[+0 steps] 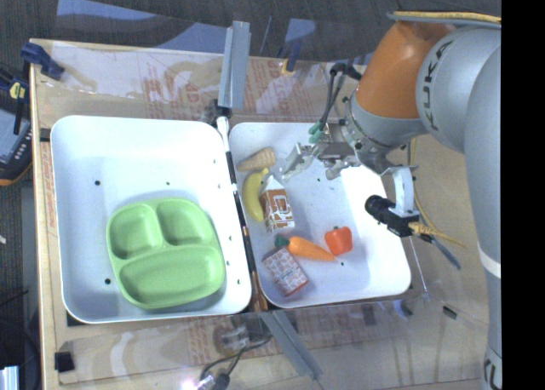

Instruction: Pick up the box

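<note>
A small brown and white box (pixel 278 208) stands in the right bin (pixel 385 271), near its left wall. A second box, red and white with a pattern (pixel 285 272), lies at the bin's front left. My gripper (pixel 311 160) hangs over the back part of the right bin, up and to the right of the brown box and apart from it. Nothing shows in the gripper.
A banana (pixel 254 195) and a beige roll (pixel 257 158) lie just left of the brown box. A carrot (pixel 308 249) and an orange pepper (pixel 339 240) lie toward the front. The left bin (pixel 77 167) holds a green divided tray (pixel 166 254).
</note>
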`<state>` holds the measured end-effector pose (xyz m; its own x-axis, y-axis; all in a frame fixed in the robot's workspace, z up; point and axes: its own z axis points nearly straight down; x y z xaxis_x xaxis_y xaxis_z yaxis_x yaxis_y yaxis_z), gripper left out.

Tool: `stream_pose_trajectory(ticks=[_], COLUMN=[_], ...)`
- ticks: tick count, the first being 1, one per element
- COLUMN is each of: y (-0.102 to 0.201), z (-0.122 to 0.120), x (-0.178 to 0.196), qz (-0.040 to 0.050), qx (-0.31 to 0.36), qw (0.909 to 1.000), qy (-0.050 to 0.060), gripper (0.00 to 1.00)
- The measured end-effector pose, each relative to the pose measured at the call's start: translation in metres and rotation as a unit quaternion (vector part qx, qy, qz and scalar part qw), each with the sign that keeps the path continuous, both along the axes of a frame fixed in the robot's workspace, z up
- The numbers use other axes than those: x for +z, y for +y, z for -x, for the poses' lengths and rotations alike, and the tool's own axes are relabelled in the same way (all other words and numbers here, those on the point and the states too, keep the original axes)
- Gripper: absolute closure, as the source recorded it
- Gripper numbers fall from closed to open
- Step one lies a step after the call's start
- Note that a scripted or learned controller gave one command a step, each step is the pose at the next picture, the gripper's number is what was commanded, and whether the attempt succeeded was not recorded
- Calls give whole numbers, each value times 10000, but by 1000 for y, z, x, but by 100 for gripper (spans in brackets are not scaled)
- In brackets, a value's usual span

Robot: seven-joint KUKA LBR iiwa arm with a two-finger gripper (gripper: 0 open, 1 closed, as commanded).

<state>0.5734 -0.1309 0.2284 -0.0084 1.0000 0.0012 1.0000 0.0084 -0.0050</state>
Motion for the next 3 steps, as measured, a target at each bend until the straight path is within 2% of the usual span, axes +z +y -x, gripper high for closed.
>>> stream_pose_trajectory(ticks=[1,2,3], y=[16,-27,-27], z=[54,3,3], x=[-116,-125,-116], qz=[39,14,17], qx=[2228,1421,1450], qw=[9748,9898,9894], qy=[-93,-38,-21], gripper=[0,0,100])
